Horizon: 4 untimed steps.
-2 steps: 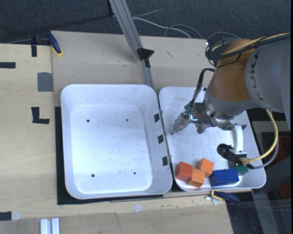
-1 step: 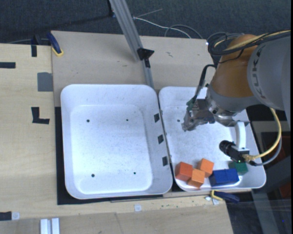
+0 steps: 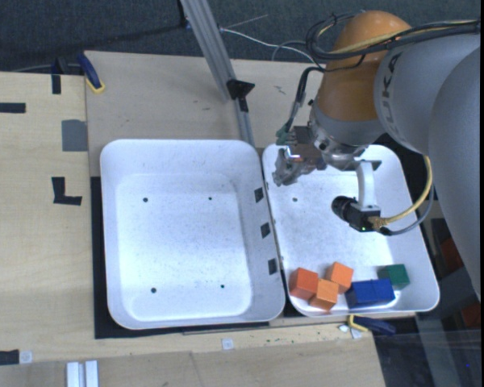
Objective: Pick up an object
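Nearest you, along the lower edge of the right bin (image 3: 411, 216), sit the things you could pick: three orange blocks (image 3: 321, 285) bunched and touching, a blue block (image 3: 369, 293) just right of them, and a green block (image 3: 397, 276) behind the blue one at the lower right corner. They look crowded against the bin's rim, so any descent there would, in my judgement, have little room on the wall side.

The left bin (image 3: 185, 232) fills the middle left of the frame, its floor speckled with dark marks.

Further up, the pincer (image 3: 289, 168) hangs over the upper left corner of the right bin, close to the divide between the bins and well apart from the blocks. I can see nothing between its fingers, but they are small and blurred against the wrist hardware, so you cannot tell how wide they stand.

The arm (image 3: 436, 79) is cut off at the right of the frame, and its bulk hides the bin's upper right rim. Beyond the bins, the tabletop (image 3: 145, 95) carries a slanted metal rail (image 3: 214, 39) at the top.
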Each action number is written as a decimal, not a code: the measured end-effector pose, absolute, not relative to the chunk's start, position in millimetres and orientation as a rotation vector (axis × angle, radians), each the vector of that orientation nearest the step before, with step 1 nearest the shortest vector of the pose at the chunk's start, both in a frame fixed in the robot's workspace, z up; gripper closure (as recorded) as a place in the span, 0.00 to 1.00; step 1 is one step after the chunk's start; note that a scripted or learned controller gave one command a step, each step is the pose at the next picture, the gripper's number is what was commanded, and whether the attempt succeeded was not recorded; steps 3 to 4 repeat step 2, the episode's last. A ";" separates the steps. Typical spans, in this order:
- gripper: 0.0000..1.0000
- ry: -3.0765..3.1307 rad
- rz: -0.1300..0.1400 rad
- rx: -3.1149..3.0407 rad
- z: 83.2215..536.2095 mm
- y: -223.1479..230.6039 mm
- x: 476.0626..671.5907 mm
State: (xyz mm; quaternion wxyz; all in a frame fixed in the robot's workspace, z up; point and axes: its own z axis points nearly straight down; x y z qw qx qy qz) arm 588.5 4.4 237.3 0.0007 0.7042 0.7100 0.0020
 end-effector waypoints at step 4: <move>1.00 2.229 0.003 2.214 311.5 50.6 675.6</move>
